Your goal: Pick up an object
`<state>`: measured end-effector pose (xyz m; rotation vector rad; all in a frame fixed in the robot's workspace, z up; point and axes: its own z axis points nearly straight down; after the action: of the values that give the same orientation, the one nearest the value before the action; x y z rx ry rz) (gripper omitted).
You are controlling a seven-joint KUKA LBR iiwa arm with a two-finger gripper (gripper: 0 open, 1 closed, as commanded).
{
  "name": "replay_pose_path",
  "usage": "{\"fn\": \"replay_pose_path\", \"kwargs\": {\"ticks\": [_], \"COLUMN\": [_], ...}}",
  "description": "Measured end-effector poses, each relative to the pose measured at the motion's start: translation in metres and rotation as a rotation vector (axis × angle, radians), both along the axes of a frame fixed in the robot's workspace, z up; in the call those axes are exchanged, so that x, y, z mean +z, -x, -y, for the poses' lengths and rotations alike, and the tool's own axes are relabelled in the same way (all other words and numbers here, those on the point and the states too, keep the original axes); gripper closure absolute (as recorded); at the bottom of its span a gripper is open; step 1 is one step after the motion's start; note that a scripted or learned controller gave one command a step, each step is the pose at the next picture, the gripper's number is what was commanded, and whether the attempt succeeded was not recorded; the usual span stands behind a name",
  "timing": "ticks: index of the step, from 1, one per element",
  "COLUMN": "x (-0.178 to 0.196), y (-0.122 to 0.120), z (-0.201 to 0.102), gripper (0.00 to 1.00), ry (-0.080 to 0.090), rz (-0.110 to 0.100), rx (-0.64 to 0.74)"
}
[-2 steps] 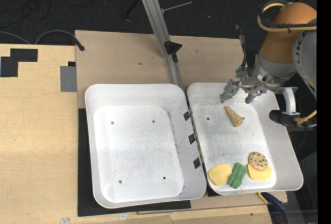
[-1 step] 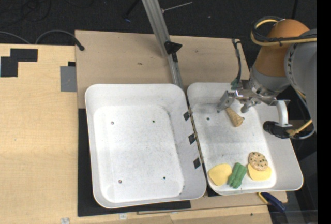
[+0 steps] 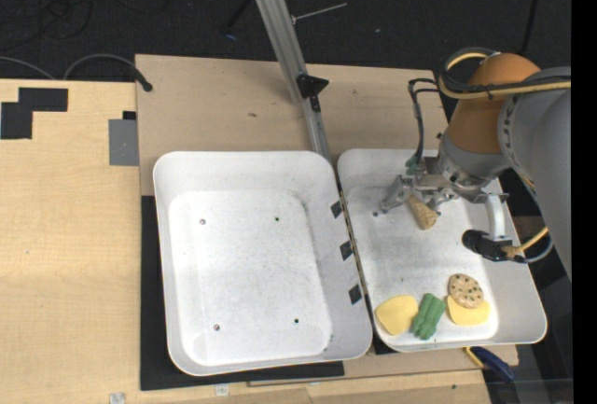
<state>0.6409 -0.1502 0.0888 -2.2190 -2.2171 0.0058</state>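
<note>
My gripper (image 3: 422, 197) hangs low over the upper part of the right bin (image 3: 392, 253), with its fingers spread open. A small tan cork-like piece (image 3: 424, 215) lies on the bin floor just under and between the fingertips; I see no grip on it. Along the front of the same bin lie a yellow piece (image 3: 396, 313), a green piece (image 3: 428, 315) and a round brown speckled piece on a yellow base (image 3: 465, 299). The grey arm with its orange band (image 3: 494, 104) comes in from the right.
The left bin (image 3: 177, 206) stands beside the right one, with small black clips along their shared edge. A slanted metal rail (image 3: 284, 48) rises behind the bins. Black cables loop by the wrist at the right bin's edge.
</note>
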Motion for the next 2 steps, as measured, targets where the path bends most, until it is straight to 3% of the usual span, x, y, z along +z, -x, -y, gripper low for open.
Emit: {"fn": "replay_pose_path", "kwargs": {"ticks": [1,2], "x": [0.012,0.075], "y": [-0.001,-0.001], "z": [0.001,0.008], "gripper": [1.0,1.0], "ry": [0.0,0.002], "rz": [0.003,0.01], "rx": [-0.003,-0.005]}}
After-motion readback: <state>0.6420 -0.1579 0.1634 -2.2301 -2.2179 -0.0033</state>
